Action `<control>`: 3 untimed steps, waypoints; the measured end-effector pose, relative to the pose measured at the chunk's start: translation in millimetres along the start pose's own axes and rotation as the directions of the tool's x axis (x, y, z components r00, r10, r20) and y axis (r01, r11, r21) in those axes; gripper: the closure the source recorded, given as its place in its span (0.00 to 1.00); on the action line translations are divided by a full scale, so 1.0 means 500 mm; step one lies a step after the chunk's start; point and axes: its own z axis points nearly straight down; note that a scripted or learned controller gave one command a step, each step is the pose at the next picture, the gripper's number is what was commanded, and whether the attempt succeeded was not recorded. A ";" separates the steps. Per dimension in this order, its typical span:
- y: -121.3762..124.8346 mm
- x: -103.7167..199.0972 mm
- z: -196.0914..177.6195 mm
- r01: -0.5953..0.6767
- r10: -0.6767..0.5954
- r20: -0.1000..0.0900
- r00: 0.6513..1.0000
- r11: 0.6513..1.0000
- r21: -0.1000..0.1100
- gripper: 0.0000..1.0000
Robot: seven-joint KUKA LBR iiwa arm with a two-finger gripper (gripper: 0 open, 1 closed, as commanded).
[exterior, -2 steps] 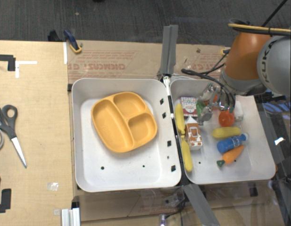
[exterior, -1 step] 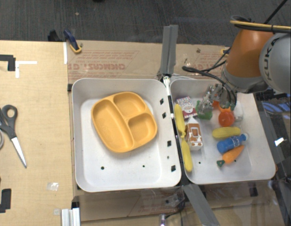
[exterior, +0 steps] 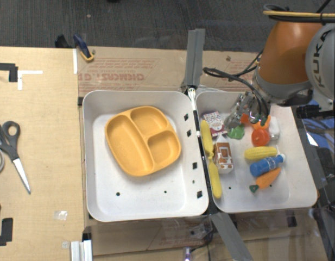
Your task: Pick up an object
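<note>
While the arm (exterior: 297, 48) reaches in from the right, its end effector (exterior: 248, 112) hangs low over the upper part of the right bin (exterior: 297, 197), close above the toys there; whether it is spread or pressed together cannot be told, and nothing can be seen pinched in it. Just beside it lie a green piece (exterior: 235, 132) and an orange-red toy (exterior: 260, 136). Lower in the bin a corn cob (exterior: 260, 153) lies with its long axis roughly left to right, tilted slightly up to the right. Below it a blue bottle (exterior: 266, 165) lies the same way, cap end toward the right. A carrot (exterior: 265, 179) lies beneath, its long axis running from lower left to upper right, green end at the lower left. Along the bin's left wall two bananas (exterior: 206, 137) (exterior: 215, 179) lie lengthwise, top to bottom, with a small carton (exterior: 223, 156) beside them. The left bin (exterior: 96, 200) holds a yellow divided plate (exterior: 143, 140). Scissors (exterior: 12, 151) lie on the counter (exterior: 37, 200), well apart, at far left.
</note>
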 end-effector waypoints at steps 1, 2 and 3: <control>0.135 -0.024 -0.114 -0.083 0.083 0.000 0.997 0.997 0.000 1.00; -0.031 -0.033 -0.025 -0.168 0.168 -0.004 0.986 0.986 0.003 1.00; 0.041 -0.027 -0.138 -0.294 0.294 0.001 0.956 0.956 0.001 1.00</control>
